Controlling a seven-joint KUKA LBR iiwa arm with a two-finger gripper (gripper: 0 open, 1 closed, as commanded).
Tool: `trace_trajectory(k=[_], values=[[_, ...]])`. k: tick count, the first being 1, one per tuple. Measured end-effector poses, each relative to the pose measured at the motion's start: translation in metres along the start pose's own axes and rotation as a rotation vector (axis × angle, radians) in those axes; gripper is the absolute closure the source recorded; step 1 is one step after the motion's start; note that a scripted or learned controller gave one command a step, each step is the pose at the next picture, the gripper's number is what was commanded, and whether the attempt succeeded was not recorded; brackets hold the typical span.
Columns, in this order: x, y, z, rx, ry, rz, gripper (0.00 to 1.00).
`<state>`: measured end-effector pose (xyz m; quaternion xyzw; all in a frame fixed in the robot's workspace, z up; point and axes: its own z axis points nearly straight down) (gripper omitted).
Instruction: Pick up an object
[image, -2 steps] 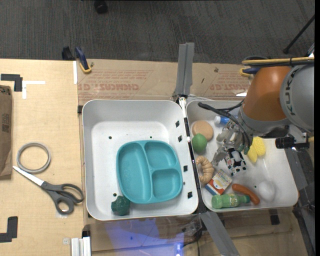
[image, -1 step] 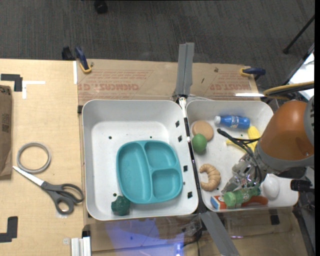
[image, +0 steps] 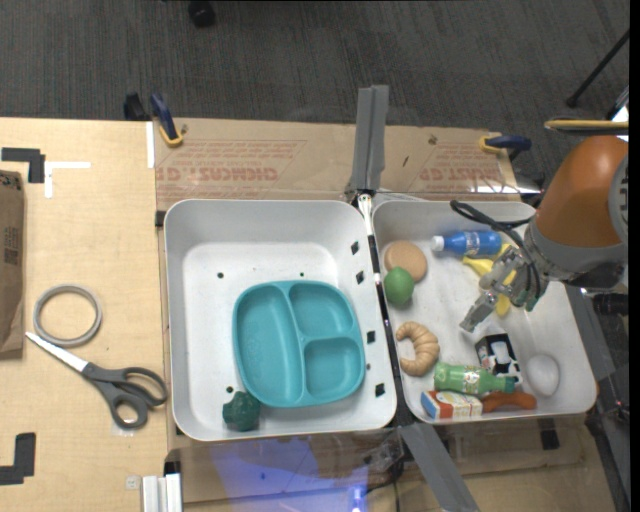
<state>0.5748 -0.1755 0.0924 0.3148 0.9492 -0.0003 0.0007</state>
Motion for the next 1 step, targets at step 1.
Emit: trace_trajectory(k=[1], values=[[-0.0653, 0.0178, -0.0014, 0.003, 0.017, 0.23, 0.0]])
